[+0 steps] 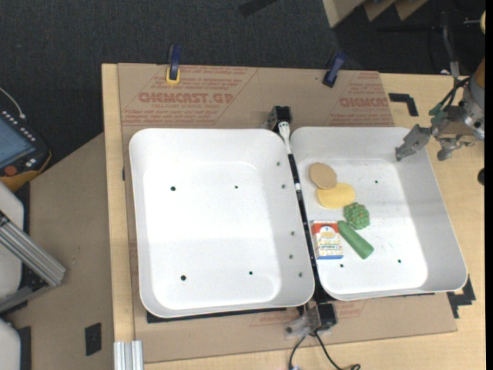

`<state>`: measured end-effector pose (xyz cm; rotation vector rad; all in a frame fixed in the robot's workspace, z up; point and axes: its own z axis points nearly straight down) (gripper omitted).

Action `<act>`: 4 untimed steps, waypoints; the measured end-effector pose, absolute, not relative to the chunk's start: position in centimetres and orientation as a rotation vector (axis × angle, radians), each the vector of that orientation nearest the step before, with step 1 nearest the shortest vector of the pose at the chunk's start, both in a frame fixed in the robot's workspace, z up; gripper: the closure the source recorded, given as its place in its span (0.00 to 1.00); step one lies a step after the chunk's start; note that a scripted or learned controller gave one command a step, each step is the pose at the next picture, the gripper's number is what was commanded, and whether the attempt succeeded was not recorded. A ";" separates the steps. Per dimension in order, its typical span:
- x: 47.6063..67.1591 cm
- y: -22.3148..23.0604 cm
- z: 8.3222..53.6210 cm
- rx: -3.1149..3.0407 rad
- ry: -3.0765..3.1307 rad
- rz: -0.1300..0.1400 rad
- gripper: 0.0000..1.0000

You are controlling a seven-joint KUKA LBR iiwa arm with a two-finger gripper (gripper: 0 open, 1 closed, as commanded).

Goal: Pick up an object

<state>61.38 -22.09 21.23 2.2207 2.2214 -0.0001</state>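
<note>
Now hand [426, 144] spread open, empty, above right bin [431, 230] far corner.

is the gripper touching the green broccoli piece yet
Apart. The camera view shows the gripper at the right bin's far right edge, with bare white floor between it and the green broccoli piece.

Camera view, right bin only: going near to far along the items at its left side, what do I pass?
Red-and-white packet → green toy vegetable → yellow piece → tan oval piece.
</note>
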 end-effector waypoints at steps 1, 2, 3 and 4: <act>55.7 -20.0 26.1 2.222 2.221 0.002 0.00; 58.2 -15.5 34.4 2.207 2.221 0.010 0.00; 54.6 -21.8 51.7 2.212 2.199 0.011 0.00; 54.8 -21.4 51.7 2.215 2.215 0.002 1.00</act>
